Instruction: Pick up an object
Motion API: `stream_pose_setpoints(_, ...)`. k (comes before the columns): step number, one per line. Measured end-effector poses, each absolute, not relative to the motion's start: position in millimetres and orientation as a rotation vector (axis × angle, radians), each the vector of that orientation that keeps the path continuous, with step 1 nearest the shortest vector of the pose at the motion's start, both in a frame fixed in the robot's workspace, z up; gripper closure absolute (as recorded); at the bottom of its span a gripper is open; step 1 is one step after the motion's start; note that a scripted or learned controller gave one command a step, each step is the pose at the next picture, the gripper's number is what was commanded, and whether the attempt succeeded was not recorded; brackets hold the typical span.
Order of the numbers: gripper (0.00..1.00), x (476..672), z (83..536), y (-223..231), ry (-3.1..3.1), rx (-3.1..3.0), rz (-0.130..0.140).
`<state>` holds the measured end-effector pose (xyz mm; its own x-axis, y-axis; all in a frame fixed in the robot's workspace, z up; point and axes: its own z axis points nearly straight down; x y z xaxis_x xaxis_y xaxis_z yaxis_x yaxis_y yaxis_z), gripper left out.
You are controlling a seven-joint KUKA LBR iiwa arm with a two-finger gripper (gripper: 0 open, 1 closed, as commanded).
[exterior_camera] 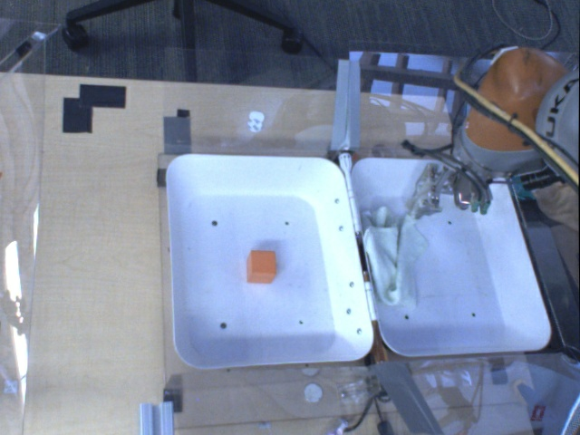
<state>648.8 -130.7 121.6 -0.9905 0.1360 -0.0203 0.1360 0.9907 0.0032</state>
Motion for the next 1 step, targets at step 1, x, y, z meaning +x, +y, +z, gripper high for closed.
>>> stream_pose_setpoints(1, 1.0, 651.8, 135.1, -129.6, 3.103, 0.214, 0.005)
